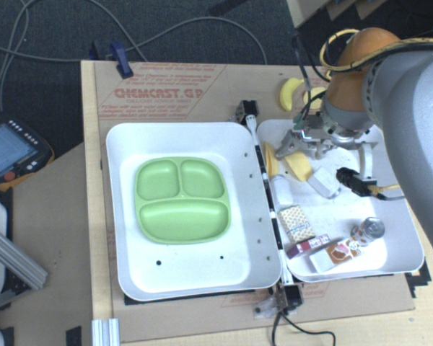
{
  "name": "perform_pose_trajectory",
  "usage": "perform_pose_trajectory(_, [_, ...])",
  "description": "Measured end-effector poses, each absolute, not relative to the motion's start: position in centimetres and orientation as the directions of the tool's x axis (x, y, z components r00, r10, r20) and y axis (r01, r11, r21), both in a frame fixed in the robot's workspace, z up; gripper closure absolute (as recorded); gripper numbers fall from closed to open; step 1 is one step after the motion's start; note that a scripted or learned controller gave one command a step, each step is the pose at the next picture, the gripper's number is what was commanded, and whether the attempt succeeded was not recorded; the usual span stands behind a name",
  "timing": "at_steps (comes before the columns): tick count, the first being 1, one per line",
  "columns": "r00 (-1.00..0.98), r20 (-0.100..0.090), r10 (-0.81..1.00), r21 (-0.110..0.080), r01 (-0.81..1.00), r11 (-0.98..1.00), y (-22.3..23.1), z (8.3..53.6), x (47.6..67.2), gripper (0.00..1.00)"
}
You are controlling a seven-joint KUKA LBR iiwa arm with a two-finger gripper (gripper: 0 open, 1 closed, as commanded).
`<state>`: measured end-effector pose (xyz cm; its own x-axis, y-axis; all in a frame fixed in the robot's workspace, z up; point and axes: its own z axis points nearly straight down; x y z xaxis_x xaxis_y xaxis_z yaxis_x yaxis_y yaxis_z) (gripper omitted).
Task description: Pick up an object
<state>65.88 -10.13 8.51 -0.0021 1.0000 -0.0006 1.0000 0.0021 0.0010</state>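
The grey arm's gripper (304, 144) hangs low over the far left part of the right-hand shallow white bin (400, 254), and its metal parts hide its tips, so I cannot tell whether it is spread or closed. Nothing can be seen held in it. Just beside it, toward the camera, lies a pale yellow wedge-shaped block (299, 166), with a small white-grey block (323, 185) next to that. Nearer the front of the same bin sit a tan checkered box (296, 222), a thin maroon bar (309, 246), a small brown-and-white carton (337, 253) and a shiny metal can (369, 229), all well apart from the gripper. The left-hand shallow white bin (123, 157) holds a green divided plastic plate (182, 199). A yellow banana-like object (291, 93) rests on the bench beyond the right bin's far rim.
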Motion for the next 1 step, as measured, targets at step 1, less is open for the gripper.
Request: perform_pose_trajectory(1, [-0.003,-0.003,1.0,0.004,1.0,0.003,-10.14,9.56,65.94,1.0])
